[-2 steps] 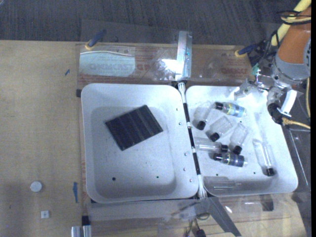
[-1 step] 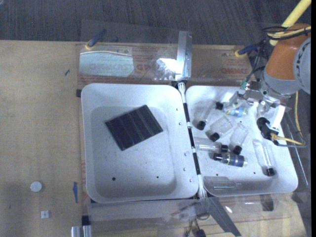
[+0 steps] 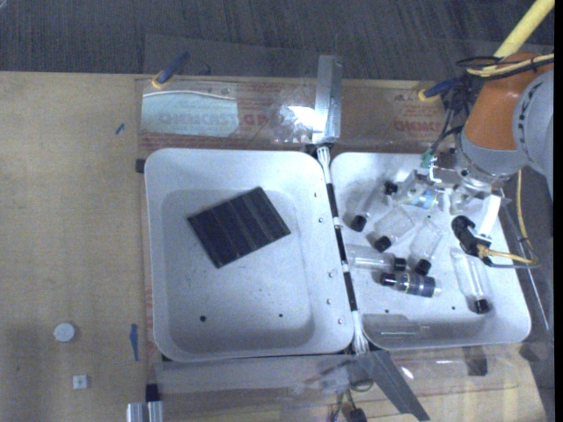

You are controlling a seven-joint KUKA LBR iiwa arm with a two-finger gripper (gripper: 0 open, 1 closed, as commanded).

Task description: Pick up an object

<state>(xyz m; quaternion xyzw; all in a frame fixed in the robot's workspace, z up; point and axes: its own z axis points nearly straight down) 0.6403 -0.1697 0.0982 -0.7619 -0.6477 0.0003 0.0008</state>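
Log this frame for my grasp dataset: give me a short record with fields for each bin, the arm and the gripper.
left bin: one dark ridged mat, lying flat, turned at an angle
right bin: a scatter of clear vials with black caps, lying on their sides
arm: over the right bin's far right corner
gripper: low among the vials; hold cannot be judged

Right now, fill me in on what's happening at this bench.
A grey KUKA arm with an orange band reaches in from the right over the right bin, which holds a scatter of small clear vials with dark caps. Its gripper sits low among the vials near the bin's back; whether it has hold of one cannot be told. The left bin holds a flat dark ribbed sheet, lying untouched. Nothing has clearly been lifted yet.
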